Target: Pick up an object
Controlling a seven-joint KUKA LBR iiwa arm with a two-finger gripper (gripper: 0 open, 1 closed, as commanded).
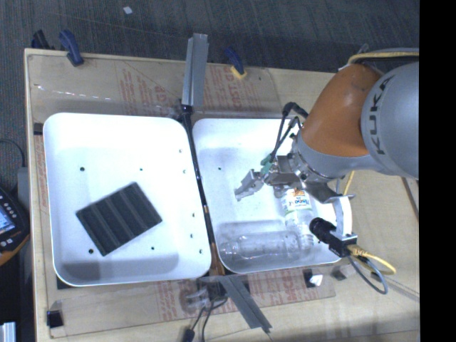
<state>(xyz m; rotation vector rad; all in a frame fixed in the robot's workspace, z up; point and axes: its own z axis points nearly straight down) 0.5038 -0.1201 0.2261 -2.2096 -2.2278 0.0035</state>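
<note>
My gripper [246, 185] hangs over the middle of the right bin [217, 148], its grey fingers pointing left and spread a little, with nothing between them. A clear plastic bottle [265, 244] lies on its side along the right bin's front wall, below the gripper. A small white bottle [297, 206] with a label stands just right of the gripper, partly under the wrist. In the left bin [71, 141] a dark ribbed flat slab [118, 217] lies tilted.
The arm's big grey and orange body [356, 120] covers the right bin's right side. Cables and a black connector [329, 235] hang near the bin's front right corner. A grey bar [194, 66] stands between the bins at the back.
</note>
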